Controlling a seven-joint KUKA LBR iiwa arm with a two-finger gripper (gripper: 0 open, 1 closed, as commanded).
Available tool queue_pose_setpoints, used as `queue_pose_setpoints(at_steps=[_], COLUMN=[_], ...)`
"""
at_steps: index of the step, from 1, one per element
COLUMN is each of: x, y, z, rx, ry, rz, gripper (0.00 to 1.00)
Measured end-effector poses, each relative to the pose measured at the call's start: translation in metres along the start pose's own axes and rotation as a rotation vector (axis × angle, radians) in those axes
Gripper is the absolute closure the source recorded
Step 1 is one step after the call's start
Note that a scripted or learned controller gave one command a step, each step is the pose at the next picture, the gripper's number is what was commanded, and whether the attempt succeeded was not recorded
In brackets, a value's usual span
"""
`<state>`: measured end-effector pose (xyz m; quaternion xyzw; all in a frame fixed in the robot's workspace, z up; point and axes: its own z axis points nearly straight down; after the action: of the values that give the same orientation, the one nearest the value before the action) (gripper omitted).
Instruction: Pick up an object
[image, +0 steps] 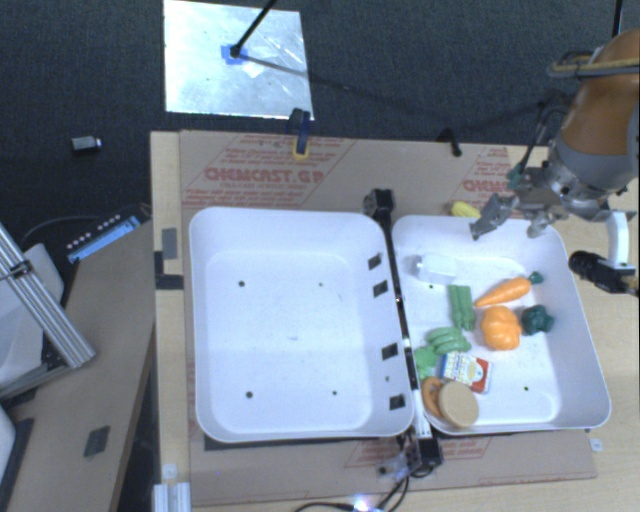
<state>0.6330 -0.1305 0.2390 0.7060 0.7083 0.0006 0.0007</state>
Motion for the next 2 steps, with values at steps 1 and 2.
queue_pose_setpoints(at_steps=[1,2], x=[-0.065,-0.06], y=[-0.067,-0.036], z=[0.054,0.16], rx=[0.008,0.005], ry=[-0.001,0.001], rz=[0.01,-0.002], gripper=[0.0,0.0])
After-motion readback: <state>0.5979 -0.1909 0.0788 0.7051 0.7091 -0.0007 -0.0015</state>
